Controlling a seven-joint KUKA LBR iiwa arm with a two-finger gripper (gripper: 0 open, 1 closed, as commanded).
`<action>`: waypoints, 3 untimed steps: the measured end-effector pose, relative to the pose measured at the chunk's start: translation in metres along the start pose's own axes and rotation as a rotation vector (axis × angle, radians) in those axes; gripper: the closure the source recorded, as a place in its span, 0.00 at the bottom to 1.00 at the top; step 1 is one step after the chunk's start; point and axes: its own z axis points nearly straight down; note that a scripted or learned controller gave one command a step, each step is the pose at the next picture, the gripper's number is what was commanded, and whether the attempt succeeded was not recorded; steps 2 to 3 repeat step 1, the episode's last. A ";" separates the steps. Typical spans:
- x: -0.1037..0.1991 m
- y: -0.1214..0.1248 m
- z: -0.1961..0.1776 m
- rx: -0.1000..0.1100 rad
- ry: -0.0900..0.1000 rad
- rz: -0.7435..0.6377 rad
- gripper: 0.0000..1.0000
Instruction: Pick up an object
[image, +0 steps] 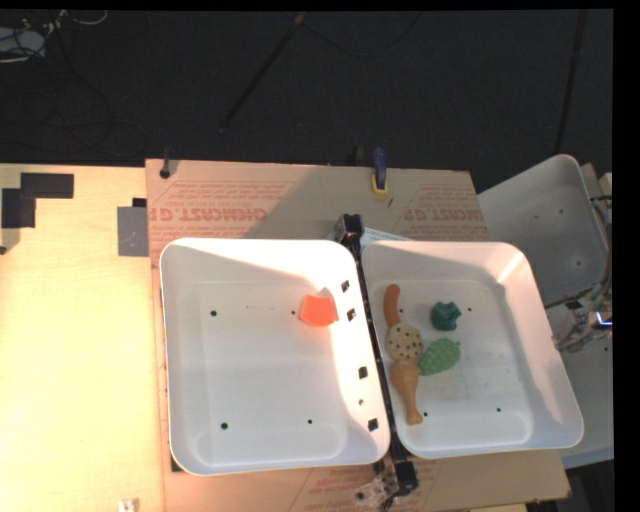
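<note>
you can't tell the tool's state, while the orange block (318, 311) sits alone, an easy pick, left of the divider (366, 340).

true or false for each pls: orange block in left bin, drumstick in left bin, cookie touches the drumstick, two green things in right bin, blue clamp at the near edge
1. The orange block lies in the left bin. True.
2. The drumstick lies in the left bin. False: it lies in the right bin.
3. The cookie touches the drumstick. True.
4. Two green things, a dark one and a lighter one, lie in the right bin. True.
5. The blue clamp sits at the near edge. False: it sits at the far edge.
</note>
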 end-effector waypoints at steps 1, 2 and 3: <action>-0.001 0.000 -0.009 0.000 -0.001 -0.006 1.00; -0.001 0.000 -0.009 0.000 -0.001 -0.006 1.00; -0.001 0.000 -0.009 0.000 -0.001 -0.006 1.00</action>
